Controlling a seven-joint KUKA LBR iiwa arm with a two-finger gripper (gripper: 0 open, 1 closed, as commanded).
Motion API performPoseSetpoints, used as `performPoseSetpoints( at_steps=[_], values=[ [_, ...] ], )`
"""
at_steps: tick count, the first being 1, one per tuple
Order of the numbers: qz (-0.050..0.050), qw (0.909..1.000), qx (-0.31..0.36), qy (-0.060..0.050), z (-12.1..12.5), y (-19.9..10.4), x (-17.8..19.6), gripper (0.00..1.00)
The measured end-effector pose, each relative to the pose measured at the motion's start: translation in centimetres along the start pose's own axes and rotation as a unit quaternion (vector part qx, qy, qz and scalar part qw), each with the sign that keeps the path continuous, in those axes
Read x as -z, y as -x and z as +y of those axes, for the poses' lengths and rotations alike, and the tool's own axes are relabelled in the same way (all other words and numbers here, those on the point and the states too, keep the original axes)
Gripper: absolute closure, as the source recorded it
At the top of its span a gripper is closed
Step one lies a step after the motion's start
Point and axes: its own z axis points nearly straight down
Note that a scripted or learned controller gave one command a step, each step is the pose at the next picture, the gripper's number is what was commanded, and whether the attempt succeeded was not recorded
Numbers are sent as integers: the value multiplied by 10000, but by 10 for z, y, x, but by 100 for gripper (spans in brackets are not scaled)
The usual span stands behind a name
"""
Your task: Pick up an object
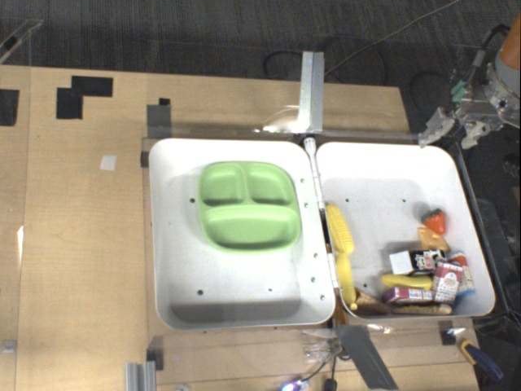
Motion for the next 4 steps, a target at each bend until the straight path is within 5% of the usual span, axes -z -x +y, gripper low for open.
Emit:
performPoseSetpoints(
  at_steps=[1,2,3,4],
  values=[
    [4,9846,-1749,-20,-75,-27,-118,0],
    [-4,9986,534,44,-122,-31,-177,0],
    [-12,9657,2595,79,-150,-14,-176,0],
    [-16,9992,403,66,-143,-66,-177,0]
  ],
)
